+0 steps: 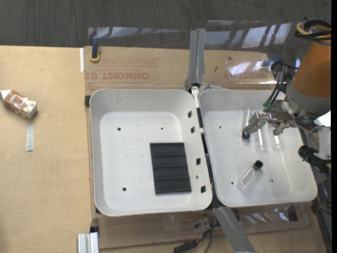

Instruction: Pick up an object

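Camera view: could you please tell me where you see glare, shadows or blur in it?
Camera view: reflections streak the clear wall behind the bins; the right bin looks washed out, so the clear vial is faint against it; the hand is slightly soft and casts a weak shadow; the black block in the left bin is sharp.

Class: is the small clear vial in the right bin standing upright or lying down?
Lying down: the clear vial rests lengthwise on the right bin floor, black cap up-right.
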### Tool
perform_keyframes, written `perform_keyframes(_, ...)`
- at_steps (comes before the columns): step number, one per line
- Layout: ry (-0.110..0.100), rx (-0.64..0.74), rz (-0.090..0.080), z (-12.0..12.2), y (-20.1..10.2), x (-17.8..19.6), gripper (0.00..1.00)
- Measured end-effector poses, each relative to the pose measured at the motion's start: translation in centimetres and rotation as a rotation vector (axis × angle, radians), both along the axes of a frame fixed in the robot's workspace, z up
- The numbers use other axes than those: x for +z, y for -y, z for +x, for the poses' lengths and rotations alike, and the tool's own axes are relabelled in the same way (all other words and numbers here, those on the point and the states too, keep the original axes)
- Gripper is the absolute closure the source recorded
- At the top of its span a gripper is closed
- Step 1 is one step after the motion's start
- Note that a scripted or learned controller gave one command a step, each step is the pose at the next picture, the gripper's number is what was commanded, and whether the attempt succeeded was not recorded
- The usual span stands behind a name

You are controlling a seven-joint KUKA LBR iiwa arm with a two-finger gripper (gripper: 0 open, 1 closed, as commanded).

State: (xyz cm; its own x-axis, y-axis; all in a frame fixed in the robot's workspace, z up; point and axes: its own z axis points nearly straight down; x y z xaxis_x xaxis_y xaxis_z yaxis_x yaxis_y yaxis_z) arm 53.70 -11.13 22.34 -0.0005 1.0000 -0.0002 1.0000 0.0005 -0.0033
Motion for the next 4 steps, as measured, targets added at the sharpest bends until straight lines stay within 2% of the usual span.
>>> perform_keyframes(1,0.001,-0.104,-0.001,8.3,1.7,-9.0,0.0)
perform_keyframes(2,0.004,-0.093,-0.001,4.7,5.4,-13.1,0.0)
perform_keyframes(3,0.005,-0.096,-0.001,4.8,5.5,-12.0,1.0)
perform_keyframes(4,0.002,-0.026,-0.001,5.9,0.4,-1.3,1.0)
